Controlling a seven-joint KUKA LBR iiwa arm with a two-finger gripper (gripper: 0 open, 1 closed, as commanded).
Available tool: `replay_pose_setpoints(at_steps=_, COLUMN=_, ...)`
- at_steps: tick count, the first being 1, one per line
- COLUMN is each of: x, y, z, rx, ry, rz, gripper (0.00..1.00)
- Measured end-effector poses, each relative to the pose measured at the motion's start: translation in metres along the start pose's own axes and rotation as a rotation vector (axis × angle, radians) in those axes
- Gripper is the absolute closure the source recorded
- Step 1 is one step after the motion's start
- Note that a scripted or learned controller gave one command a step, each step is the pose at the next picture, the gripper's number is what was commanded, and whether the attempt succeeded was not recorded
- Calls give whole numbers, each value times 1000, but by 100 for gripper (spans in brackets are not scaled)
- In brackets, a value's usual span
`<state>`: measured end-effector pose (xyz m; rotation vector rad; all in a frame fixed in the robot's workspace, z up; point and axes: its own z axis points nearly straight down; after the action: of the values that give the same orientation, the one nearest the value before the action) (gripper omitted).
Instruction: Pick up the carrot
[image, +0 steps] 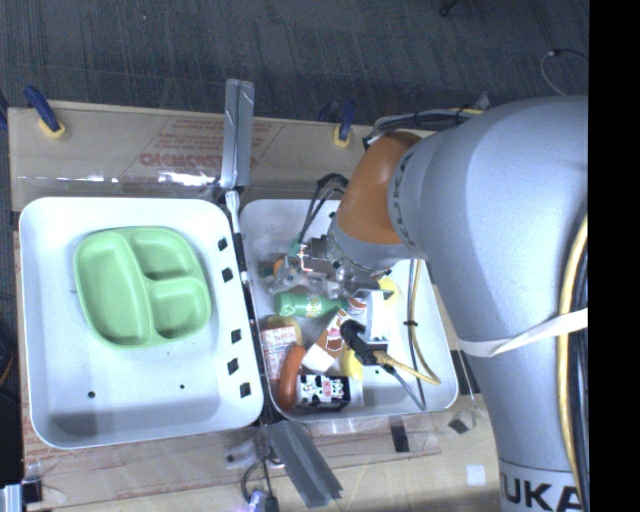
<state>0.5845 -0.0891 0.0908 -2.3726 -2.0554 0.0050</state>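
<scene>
While the grey arm (500, 230) reaches in from the right, its gripper (318, 268) hangs low over the right bin (440, 385), just above a green bottle (303, 303); whether it is wide or narrow cannot be told from here. The carrot (290, 372) lies near the bin's front left corner, tilted, between a packet (277, 338) and a black-and-white carton (325, 391). A green tray (140, 285) sits in the left bin (60, 400)
</scene>
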Motion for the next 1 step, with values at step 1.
replay_pose_setpoints(at_steps=1, x=0, y=0, z=-10, rx=2, ry=0, rz=-3, gripper=100)
